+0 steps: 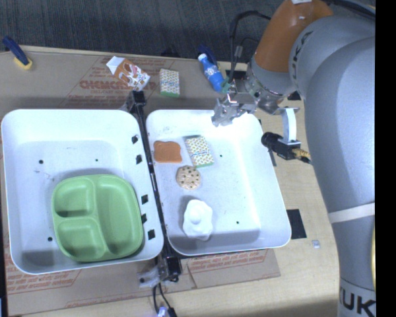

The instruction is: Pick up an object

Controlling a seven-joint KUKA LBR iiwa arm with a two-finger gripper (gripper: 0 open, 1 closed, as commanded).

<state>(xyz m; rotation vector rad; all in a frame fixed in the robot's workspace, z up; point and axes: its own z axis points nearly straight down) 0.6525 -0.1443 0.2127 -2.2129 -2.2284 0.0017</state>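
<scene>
- Hovering over the right bin's (267, 177) far edge, the gripper (224, 114) holds nothing visible; its opening can't be judged.
- Candidates lie toward the bin's left wall: brown piece (167, 152), patterned packet (199, 151), cookie (189, 177), white lump (198, 218).
- No pick made yet; descent and grasp remain.

Hand (223, 116) above cookie (189, 177) bin (270, 197)

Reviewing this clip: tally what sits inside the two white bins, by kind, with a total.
Green divided tray, left bin: 1
Brown toast-like piece, right bin: 1
Patterned packet: 1
Speckled cookie-like round: 1
White lumpy object: 1
Total: 5
</scene>
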